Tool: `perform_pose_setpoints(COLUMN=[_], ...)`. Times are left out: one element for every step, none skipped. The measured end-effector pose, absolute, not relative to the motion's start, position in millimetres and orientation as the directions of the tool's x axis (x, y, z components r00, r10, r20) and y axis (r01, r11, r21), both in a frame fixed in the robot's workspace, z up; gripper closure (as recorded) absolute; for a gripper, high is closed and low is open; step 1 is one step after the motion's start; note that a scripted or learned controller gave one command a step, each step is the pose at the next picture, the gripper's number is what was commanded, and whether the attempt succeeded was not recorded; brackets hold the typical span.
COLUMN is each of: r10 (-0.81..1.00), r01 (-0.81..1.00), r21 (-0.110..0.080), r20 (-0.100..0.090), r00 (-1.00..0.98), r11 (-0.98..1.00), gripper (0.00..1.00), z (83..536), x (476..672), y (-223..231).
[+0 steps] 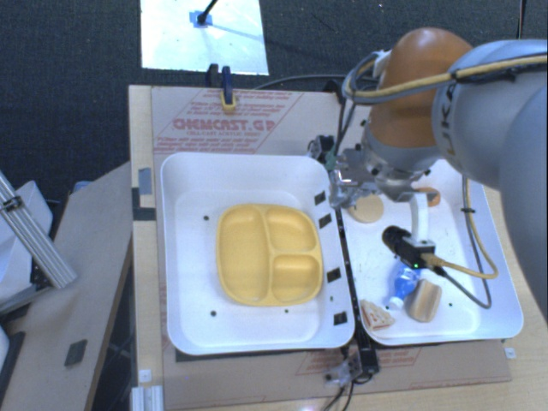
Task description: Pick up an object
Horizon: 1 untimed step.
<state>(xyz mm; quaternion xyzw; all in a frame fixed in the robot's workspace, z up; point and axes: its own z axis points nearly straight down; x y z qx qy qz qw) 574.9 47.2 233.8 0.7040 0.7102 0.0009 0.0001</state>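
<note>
My gripper [347, 190] hangs low over the right bin [492, 302], at its far left corner beside the divider between the bins. A flat tan disc [368, 209] lies just right of it, partly under the wrist. Nearer the front of this bin lie a small blue bottle [400, 283], a tan wooden block [424, 301] and a pale wedge-shaped piece [375, 316]. A small brown piece [429, 198] peeks out behind the wrist. I see nothing held by the gripper.
The left bin [193, 195] holds a yellow divided plate [268, 253] in its middle. The bulky grey arm with its orange band [411, 80] covers the right bin's far half. A yellow cable [467, 272] loops across that bin's floor.
</note>
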Motion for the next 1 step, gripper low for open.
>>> perform_pose_setpoints(r10=[1.000], r01=[1.000], r21=[0.001], r20=[0.001], r00=[-0.009], r11=[0.009], gripper=[1.00], z=[238.9], x=[571.8], y=[97.8])
